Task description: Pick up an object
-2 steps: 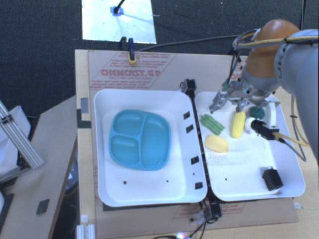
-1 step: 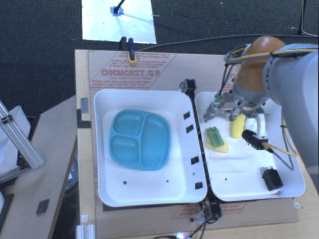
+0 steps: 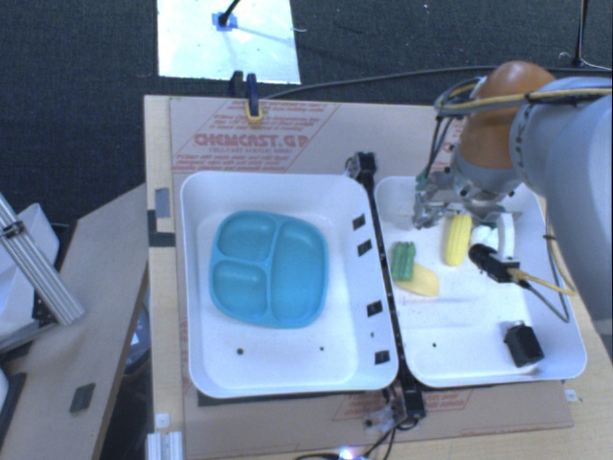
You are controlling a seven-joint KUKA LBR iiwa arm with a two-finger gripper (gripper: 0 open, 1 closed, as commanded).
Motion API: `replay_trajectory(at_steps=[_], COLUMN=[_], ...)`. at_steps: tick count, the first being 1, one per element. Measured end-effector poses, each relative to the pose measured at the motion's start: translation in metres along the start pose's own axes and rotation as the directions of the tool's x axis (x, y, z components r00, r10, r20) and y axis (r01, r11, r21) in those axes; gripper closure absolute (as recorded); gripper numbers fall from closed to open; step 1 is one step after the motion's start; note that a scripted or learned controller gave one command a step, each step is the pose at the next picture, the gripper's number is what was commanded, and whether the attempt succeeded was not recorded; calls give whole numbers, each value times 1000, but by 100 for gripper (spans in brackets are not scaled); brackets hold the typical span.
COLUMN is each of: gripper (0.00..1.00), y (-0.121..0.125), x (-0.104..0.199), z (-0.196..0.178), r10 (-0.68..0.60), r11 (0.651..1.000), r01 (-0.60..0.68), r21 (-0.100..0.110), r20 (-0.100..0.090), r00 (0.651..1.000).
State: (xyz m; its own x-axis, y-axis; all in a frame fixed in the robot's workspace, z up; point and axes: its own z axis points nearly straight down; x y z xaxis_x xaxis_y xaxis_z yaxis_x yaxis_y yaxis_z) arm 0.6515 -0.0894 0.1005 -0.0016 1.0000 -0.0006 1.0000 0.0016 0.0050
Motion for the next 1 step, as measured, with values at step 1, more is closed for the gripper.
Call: replay_trajectory(at_steps=[1], gripper=[100], y=[-3], x=[1], z=[-44], r10=[1], r11=[1000], r01=[-1], r21=[1], r20=[-1], r00=[1000])
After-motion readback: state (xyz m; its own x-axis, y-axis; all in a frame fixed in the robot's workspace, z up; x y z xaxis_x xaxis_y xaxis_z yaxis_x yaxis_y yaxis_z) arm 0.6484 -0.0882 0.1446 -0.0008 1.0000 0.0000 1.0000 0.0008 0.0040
